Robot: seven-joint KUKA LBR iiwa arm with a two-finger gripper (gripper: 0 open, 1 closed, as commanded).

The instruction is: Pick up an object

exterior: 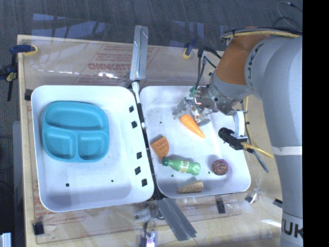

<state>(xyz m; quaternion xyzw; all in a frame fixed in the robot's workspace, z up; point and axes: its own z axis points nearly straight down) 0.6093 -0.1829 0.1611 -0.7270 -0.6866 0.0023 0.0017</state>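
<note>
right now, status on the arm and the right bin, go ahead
Gripper low over right bin, at carrot's top end. Carrot lying in bin, not lifted. Waffle, green bottle apart from it.

Two bins sit side by side on the counter (77,40). The left bin (77,189) holds a divided tray (75,130) toward its far left. In the right bin (169,99), the gripper (198,106) is at the far side, just above a carrot (192,126). Nearer the front lie a waffle (160,146), a bottle (182,165) and a round item (219,166); a cone (190,188) lies at the front wall.
</note>
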